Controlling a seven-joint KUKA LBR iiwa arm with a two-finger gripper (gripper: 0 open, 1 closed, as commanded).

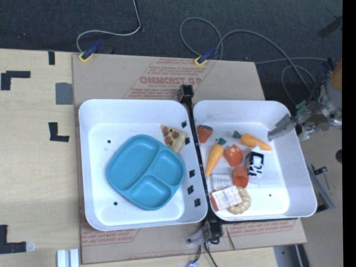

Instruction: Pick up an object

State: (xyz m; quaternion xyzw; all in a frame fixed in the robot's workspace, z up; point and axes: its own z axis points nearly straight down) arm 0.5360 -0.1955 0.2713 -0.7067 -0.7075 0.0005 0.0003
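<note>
Arm entered from the right edge of the camera view. The grey two-finger gripper [281, 128] sat over the right rim of the right-hand shallow white plastic bin [297, 166], one finger tip reaching in over the bin wall. Could not tell from this view how far apart the jaws stood; nothing visible between them.

Nearest candidate: a small orange toy carrot with a green top [255, 141], lying in the right-hand bin just left of the gripper and slightly lower in frame. Its long axis ran roughly left-right, green end pointing away from the gripper, orange tip toward it. Judged the coming move to turn on this: the gripper would need to travel left and down, closing across the carrot's short width.

Left of that carrot: a red toy pepper [233, 154], a longer orange carrot [213, 159] lying steeply, and a black-and-white block [255, 163] just below it. Crowding there is moderate.

Nothing lifted yet.
</note>
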